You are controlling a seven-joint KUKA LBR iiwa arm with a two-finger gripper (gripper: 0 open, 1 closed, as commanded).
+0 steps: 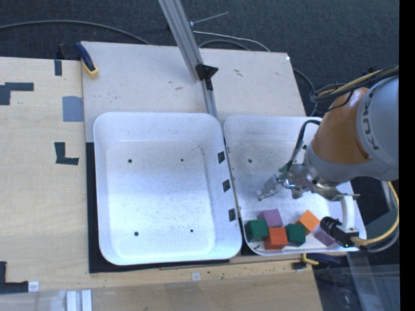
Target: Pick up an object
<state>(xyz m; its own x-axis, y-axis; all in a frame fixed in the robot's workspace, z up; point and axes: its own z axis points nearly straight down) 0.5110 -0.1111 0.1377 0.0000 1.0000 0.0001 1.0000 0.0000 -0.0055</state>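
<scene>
Several small blocks lie bunched at the near end of the right bin (259,141): a dark green block (257,230), a purple block (271,217), a red block (277,238), a second green block (296,233), an orange block (309,221) and a purple block (324,237) by the rim. My gripper (275,184) hangs over the middle of this bin, a little beyond the purple block and apart from every block. It is open with nothing between its fingers. The arm's wrist covers part of the bin's right side.
The left bin (104,173) lies beside the right one, their rims touching along a divider (227,186) with black clips. A metal post (185,31) slants over the bench behind the bins. A black and yellow cable (343,237) runs over the right bin's near right corner.
</scene>
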